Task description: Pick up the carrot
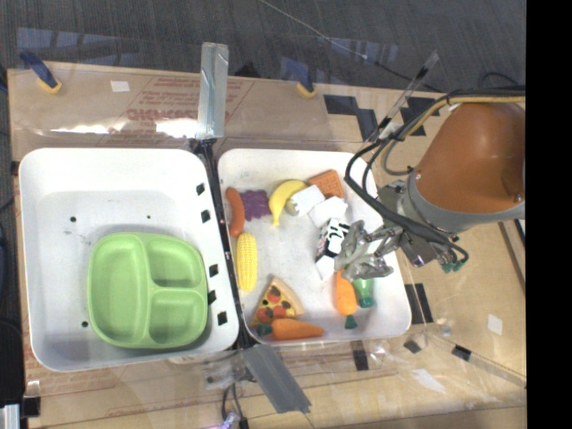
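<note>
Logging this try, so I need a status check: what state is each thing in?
Gripper: low in the right bin, over the carrot's green top.
Carrot: lying flat on the bin floor, not lifted.
Green plate: upright in the left bin.
Corn: lying flat.
Banana: lying on its side.

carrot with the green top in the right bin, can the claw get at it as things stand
Probably yes: the claw hangs right over the carrot, nothing lies on it, though the bin wall is close.

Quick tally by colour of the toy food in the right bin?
Orange: 3, carrot, second carrot, sausage
Yellow: 2, banana, corn
Purple: 1, grapes
Mixed: 2, pizza slice, cracker
Total: 8
</note>
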